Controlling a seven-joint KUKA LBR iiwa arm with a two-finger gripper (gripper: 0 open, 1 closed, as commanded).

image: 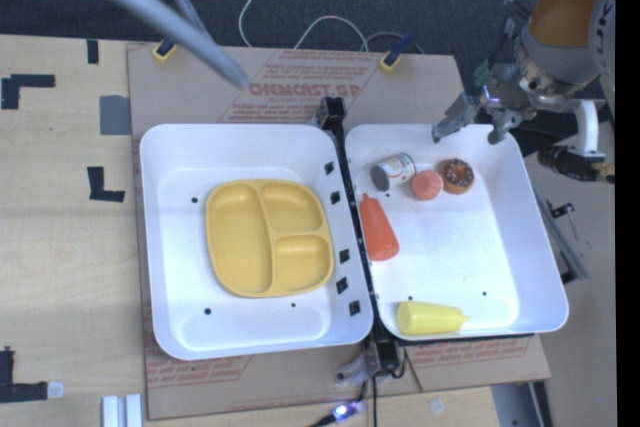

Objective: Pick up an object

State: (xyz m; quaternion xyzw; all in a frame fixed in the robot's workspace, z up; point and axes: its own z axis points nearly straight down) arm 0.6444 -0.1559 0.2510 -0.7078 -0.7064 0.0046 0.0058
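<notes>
Cardboard-topped bench [300, 85] carries two white bins. Gripper [470, 123]: fingers appear spread and grasping nothing, though the angle is poor. It hovers over the right bin's [500, 245] far rim, wrist tilted, arm entering from the right. Candidates lie loose: doughnut [457, 175], can [393, 170], carrot [378, 228], yellow piece [430, 317]. Left bin holds a yellow tray [268, 237].

A single fixed camera looks down at a slant from above on the light wooden desk [60, 235], far enough back to take in both shallow white plastic bins [250, 340] side by side on a brown cardboard sheet [300, 85]. The grey and orange arm [570, 5] enters from the frame's right edge.
</notes>
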